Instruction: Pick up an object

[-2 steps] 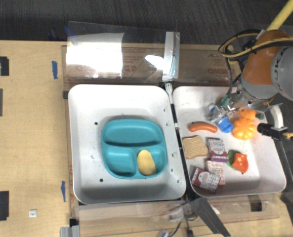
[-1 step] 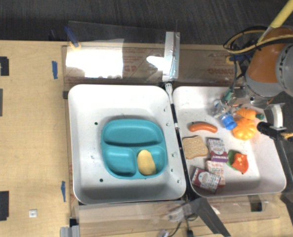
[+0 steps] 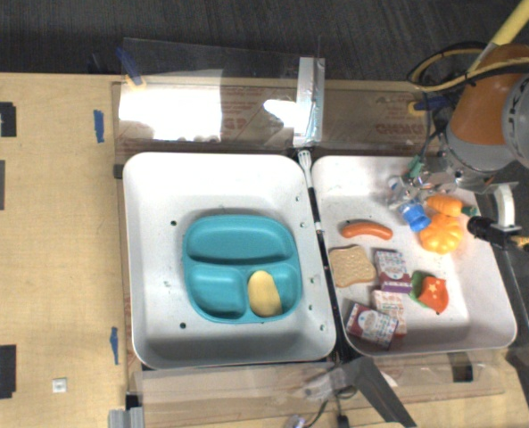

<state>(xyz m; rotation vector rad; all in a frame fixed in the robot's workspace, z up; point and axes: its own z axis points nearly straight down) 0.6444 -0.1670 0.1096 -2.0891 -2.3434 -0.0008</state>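
The arm [image 3: 496,105] comes in from the right, its orange band sitting high over the far right corner of the right bin [image 3: 487,328]. The gripper [image 3: 417,185] hangs low at the back of that bin, a cluster of metal parts just above the white floor. From here I cannot tell whether it is gripping anything or standing apart; its tip is too small and cluttered to read.

Just beside the gripper, on its near right side, lies a small blue piece [image 3: 415,216], close enough that they may be touching. A little further to the right of it sits an orange pumpkin-like toy [image 3: 441,232], with another orange piece [image 3: 444,207] right behind it. Nearer to me and to the left of the gripper lies a sausage [image 3: 366,230], on the bin floor. In front of that is a slice of bread [image 3: 351,265], then a small printed carton [image 3: 390,265], and another carton [image 3: 372,324] closer to the front rim. A red pepper with a green stalk [image 3: 430,293] lies well in front of the gripper, toward the bin's right side.

Well away to the gripper's left, across the divider, the left bin [image 3: 148,239] holds a teal tray [image 3: 237,243] with compartments. A yellow potato-like thing [image 3: 264,292] rests in the tray's front right compartment.
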